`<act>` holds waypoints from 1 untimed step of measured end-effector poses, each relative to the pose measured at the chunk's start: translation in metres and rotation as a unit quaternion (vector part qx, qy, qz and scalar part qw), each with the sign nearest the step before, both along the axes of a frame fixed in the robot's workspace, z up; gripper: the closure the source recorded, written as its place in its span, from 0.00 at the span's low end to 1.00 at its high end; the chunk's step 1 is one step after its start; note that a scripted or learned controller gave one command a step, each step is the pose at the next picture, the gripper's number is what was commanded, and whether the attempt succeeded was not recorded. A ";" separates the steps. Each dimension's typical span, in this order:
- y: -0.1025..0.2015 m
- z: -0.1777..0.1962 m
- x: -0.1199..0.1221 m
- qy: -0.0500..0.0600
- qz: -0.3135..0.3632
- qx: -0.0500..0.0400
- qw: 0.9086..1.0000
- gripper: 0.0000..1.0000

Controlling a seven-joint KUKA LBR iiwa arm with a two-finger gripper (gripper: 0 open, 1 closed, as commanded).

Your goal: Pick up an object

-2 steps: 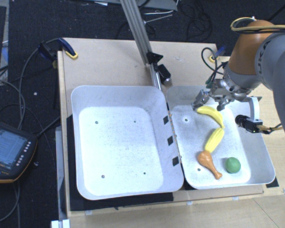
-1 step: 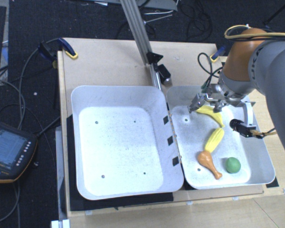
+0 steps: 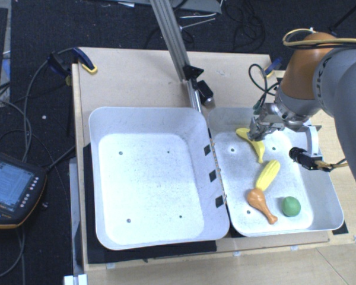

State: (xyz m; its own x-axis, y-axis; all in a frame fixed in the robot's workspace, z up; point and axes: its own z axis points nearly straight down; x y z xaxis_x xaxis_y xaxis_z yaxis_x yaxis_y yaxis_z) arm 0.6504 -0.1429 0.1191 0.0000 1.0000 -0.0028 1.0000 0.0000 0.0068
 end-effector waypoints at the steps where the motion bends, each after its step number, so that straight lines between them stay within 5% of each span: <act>1: 0.000 0.062 -0.004 0.001 0.000 0.001 1.000 1.00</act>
